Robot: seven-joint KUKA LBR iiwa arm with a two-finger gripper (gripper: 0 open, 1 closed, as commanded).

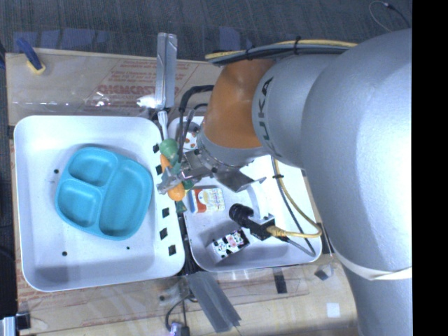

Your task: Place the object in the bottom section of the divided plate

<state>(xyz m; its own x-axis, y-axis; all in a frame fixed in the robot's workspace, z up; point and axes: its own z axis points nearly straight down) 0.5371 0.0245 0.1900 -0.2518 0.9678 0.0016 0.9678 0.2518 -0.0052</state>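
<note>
The gripper [170,177] hangs over the divider between the two bins, fingers clenched on an orange-and-green object [170,161]. The blue divided plate [103,192] lies at its nine o'clock, in the left bin [42,257].

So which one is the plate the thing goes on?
Look in the left white bin. The light blue plastic divided plate lies flat in its middle, with three sunken sections. It is the one blue thing in that bin.

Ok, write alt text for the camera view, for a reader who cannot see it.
A grey robot arm reaches over two white bins, its gripper near the divide by a small orange and green object. A blue divided plate lies in the left bin; small items lie in the right bin.
</note>
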